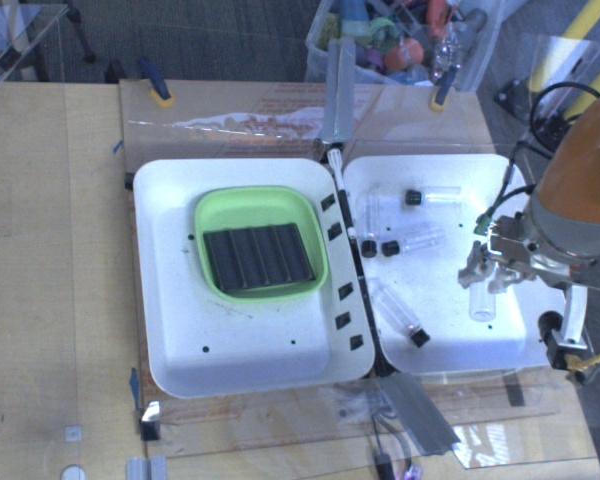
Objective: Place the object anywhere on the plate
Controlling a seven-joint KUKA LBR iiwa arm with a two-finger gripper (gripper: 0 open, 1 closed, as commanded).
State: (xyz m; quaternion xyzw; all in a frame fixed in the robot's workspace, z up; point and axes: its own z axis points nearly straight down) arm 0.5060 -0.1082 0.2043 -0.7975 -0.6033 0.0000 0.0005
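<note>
White bins (160, 298) on wooden bench (50, 268)

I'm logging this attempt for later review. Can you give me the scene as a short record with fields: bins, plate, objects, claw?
left bin: holds a green plate with a dark ribbed block on it
right bin: clear vials with black caps, scattered; one lies near the divider
claw: over the right bin's right side, a clear vial hanging upright at its tips
grip: cannot tell whether that vial is held
task state: no vial on the plate
</note>
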